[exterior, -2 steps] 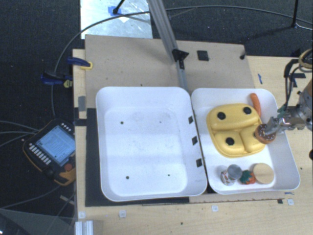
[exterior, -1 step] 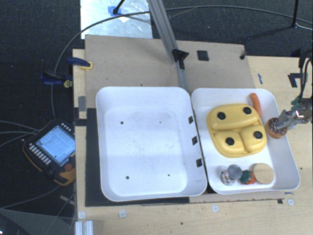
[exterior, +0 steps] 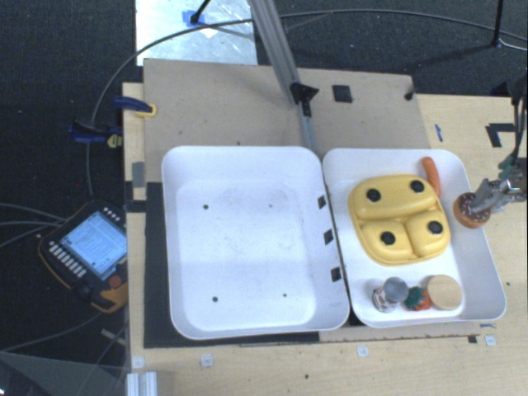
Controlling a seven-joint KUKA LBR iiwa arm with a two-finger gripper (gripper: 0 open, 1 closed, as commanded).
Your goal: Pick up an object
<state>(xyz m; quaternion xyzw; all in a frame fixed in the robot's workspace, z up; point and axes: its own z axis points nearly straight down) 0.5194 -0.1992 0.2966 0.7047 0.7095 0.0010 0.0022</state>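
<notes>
Brown round object (exterior: 470, 210), ring-like with a pale centre, at the right rim of the right bin (exterior: 474, 262), about halfway along that rim. Whether resting on the rim or lifted off it: cannot tell.

Gripper (exterior: 488, 196) just to the right of the brown object, metallic, reaching in from the right edge, tip touching or nearly touching it. Spread or pressed together: cannot tell at this resolution. No clear pinch visible.

Also in the right bin:
- Orange carrot-like piece (exterior: 430, 172) near the back right corner, lying at a slant, just beside the yellow item.
- Large yellow three-lobed item (exterior: 399, 219) with a black dot on each lobe, in the middle of the bin, left of the brown object.
- Along the front wall, in a row: small silver-grey object (exterior: 389, 293), red-and-green small item (exterior: 417, 299), tan round disc (exterior: 445, 292). All three close together, front of the yellow item.

Left bin (exterior: 167, 180) touching the right bin, black clips (exterior: 327, 237) along the seam. Both bins on a tan bench (exterior: 247, 97).

Grey pole (exterior: 276, 44) slanting over the back of the bench. Blue clamp with yellow tip (exterior: 134, 106) at the bench's left edge. Teach pendant (exterior: 87, 250) with lit screen on the dark floor, left of the bench.
</notes>
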